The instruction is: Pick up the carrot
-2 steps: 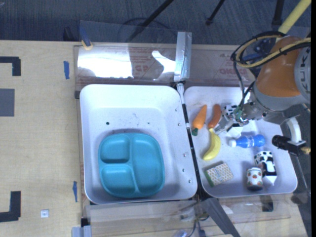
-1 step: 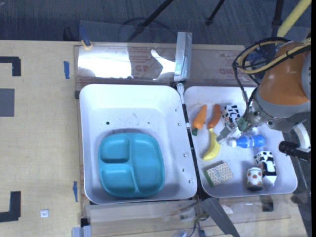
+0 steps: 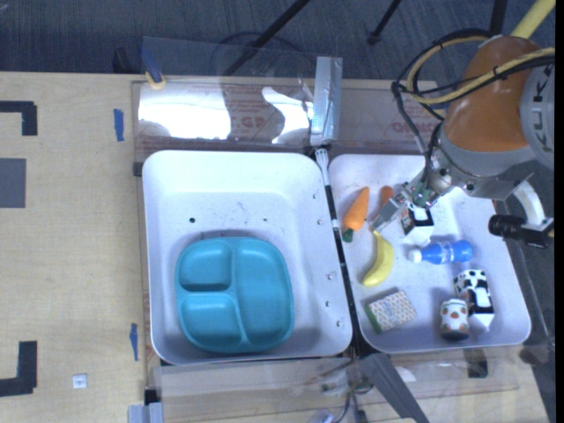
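Camera view, looking down at a slant on two shallow white bins set side by side on a wooden bench. Left bin: holds a blue divided plate with three compartments, lying toward the near side. Right bin: holds the carrot, orange with a green stem end, lying tilted near the bin's left wall with its tip pointing up and to the right. Just below and right of the carrot lies a banana, curved and yellow, not touching it as far as can be seen. A blue bottle lies on its side near the bin's centre. A patterned sponge sits toward the near left corner; a small cup and a black-and-white cow figure stand close together toward the near right. Arm: grey with an orange band, entering from the right. Gripper: low over the right bin, just right of the carrot and above the banana; whether its fingers are spread or closed cannot be told, and nothing is seen held between them.
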